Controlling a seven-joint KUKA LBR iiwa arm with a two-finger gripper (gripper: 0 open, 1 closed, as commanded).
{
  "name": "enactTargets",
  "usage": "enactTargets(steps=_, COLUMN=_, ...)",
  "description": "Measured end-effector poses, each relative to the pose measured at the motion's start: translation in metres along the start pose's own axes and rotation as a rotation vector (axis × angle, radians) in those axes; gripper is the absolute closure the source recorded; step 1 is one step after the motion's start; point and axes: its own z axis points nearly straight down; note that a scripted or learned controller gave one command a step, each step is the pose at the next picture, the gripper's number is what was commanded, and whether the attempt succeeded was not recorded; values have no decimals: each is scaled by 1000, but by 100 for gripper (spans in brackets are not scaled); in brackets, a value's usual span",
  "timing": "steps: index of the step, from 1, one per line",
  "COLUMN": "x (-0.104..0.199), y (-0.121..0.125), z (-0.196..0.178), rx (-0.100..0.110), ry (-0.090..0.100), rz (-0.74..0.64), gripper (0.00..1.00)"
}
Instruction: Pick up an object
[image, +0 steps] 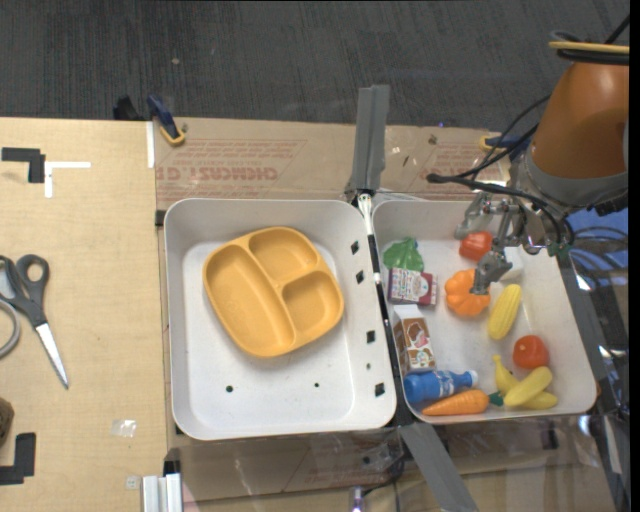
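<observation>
Camera view showed the gripper (492, 262) low in the right bin (570, 300), its fingers slightly apart and holding nothing, a tip touching the orange pepper (462, 293). Crowding it were a red tomato (476, 244) and a corn cob (504, 310), whose long axis ran upright, slightly tilted.

A light wooden bench top (80, 330) fills the left side, and everything else is placed from it. Beyond its far edge lies dark grey carpet-like floor (250, 50). On the wood, near its left edge, rest grey-handled scissors (35, 310), with black-and-white markers (40, 165) farther back. A sheet of brown cardboard (260, 160) (its printing reads reversed) lies just to the bench top's right, and a blue clamp (165, 120) grips its far left corner. The light is even, without hard shadows.
</observation>
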Motion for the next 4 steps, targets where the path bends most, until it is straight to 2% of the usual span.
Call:
enactTargets(steps=1, x=16, y=-23, z=104, rx=1, ry=-2, rz=46, gripper=0)
enactTargets(steps=2, x=28, y=13, z=104, rx=0, ry=0, rz=125, gripper=0)
enactTargets(steps=3, x=27, y=3, z=104, rx=1, ry=-2, rz=86, gripper=0)
enactTargets(steps=4, x=56, y=-20, z=104, rx=0, ry=1, rz=167, gripper=0)
